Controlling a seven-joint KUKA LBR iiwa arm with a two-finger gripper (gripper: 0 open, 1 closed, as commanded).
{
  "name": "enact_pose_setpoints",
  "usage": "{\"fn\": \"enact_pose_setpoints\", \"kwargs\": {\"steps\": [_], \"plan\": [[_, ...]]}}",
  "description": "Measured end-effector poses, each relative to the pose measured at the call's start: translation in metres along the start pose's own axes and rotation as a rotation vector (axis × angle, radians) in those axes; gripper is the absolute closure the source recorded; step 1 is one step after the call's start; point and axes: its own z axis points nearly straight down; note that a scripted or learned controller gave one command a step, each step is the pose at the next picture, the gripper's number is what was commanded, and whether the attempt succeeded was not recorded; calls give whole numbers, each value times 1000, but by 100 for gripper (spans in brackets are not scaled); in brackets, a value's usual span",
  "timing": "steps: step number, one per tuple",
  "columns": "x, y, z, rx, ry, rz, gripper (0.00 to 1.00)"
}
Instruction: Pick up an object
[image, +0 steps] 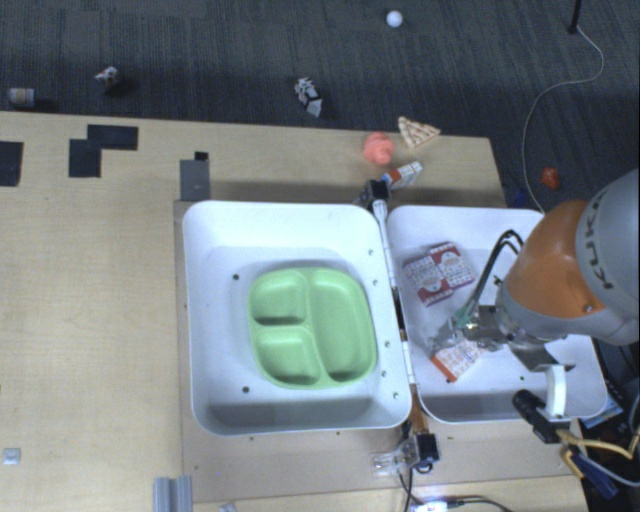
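Note:
My gripper (470, 330) reaches down into the right bin (500, 405) from the right, under the grey arm with its orange band. Right at its tip lies a small red and white packet (452, 360), tilted, touching or nearly touching the gripper. A larger red and white packet (438, 272) lies further back in the same bin, apart from the gripper. Whether anything sits between the fingers is hidden by the wrist.
The left bin (210, 300) holds a green divided tray (310, 325). On the bench behind the bins lie a pink ball (378, 148), a tan wedge (417, 131) and a small tube (403, 175). Cables run along the bench's front right.

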Motion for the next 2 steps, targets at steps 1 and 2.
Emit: {"fn": "enact_pose_setpoints", "kwargs": {"steps": [1, 2], "plan": [[1, 2, -11, -4, 0, -2, 100], [-113, -7, 16, 23, 8, -1, 100]]}}
